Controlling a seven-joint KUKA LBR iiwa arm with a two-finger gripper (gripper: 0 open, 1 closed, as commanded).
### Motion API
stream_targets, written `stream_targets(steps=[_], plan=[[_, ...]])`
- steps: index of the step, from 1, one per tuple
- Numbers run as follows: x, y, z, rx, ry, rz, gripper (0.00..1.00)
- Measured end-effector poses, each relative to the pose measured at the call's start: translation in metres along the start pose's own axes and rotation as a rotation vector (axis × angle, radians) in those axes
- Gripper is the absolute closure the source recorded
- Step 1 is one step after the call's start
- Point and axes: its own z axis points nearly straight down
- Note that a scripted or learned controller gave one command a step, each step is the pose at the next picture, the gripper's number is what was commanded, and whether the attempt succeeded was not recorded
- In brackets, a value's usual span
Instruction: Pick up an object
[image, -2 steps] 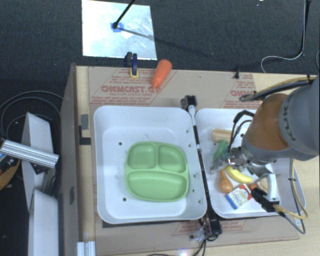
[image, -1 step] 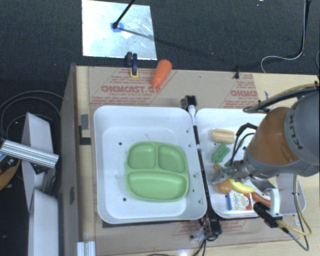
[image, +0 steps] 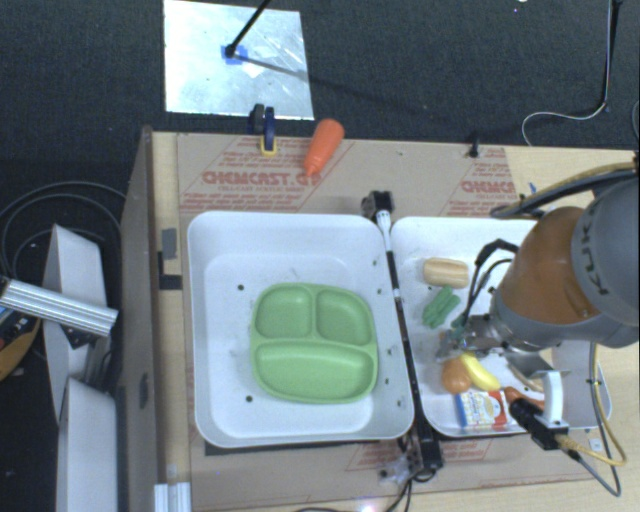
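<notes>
Camera view: the gripper (image: 462, 340) hangs low in the right bin (image: 455, 232) above a banana (image: 480, 373) and orange fruit (image: 456, 376) — its grip cannot be told.

You see a pale green three-compartment plastic plate (image: 314, 342) in a white shallow bin (image: 215, 300), a tan bread-like roll (image: 446, 271), and a yellow banana-shaped toy (image: 481, 373).

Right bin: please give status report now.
Gripper low over right bin. Yellow item and green item beside it. Nothing seen held. Arm covers part of bin.
</notes>
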Motion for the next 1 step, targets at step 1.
stream_targets(steps=[1], plan=[[0.0634,0.0512,-0.0941,-0.006,0.000,-0.010,1.00]])
